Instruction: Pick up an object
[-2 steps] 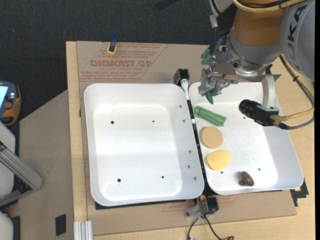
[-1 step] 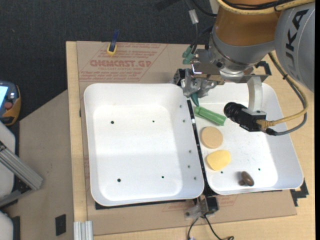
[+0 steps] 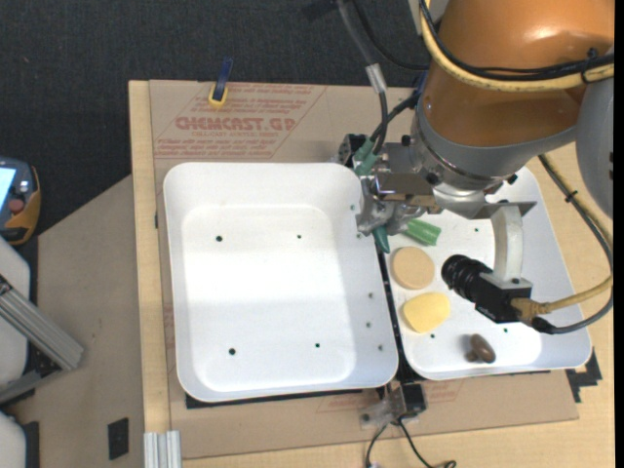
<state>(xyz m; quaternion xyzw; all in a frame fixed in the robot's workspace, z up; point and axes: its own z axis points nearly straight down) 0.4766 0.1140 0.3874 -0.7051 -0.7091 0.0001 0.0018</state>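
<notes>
The arm point(image 3: 507, 57) is down over the right bin point(image 3: 517, 344), and the gripper point(image 3: 375, 214) sits low at that bin's left wall, hard by the seam with the left bin point(image 3: 263, 291). This reads as the reach-and-grasp step, with nothing lifted yet as far as I can judge. The nearest candidate is the green piece point(image 3: 421, 230): it lies just beside the gripper on the side away from the seam, and its near end runs in under the gripper body, so whether the two touch is hidden. Whether the gripper is open or closed I cannot tell from this angle (the wrist housing blocks the tips), and I see nothing clearly held. Further from the gripper, toward the camera, lie a tan disc point(image 3: 413, 268), then a yellow piece point(image 3: 426, 312) just beyond it, and well apart a small brown lump point(image 3: 479, 349) near the bin's front rim. The next move, I'd say, needs the gripper centred on the green piece, not on the wall, then a firm close and a straight lift. The risk is that the wall crowds one side, and the piece may slide out instead of seating.
</notes>
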